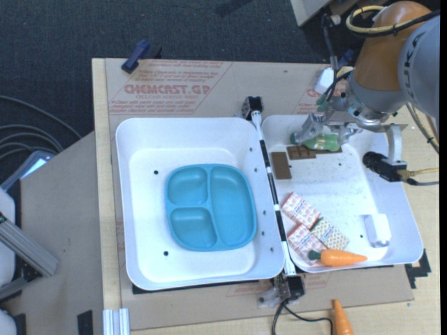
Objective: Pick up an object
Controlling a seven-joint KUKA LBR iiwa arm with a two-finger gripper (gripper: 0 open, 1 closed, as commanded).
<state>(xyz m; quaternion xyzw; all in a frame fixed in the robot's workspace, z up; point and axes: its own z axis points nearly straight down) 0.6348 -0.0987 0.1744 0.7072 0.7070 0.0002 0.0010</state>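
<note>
**Grey arm low over the right bin**

Grey robot arm (391, 54) reaches in from the right, its hand (314, 132) down at the far end of the right white bin (401, 215), over a green object (325, 143) and a brown block (302, 153). I cannot tell the hand's grip. An orange carrot (341, 258) and patterned packets (307, 222) lie at the near end. The left bin (133, 187) holds a blue divided tray (209, 206).
</note>
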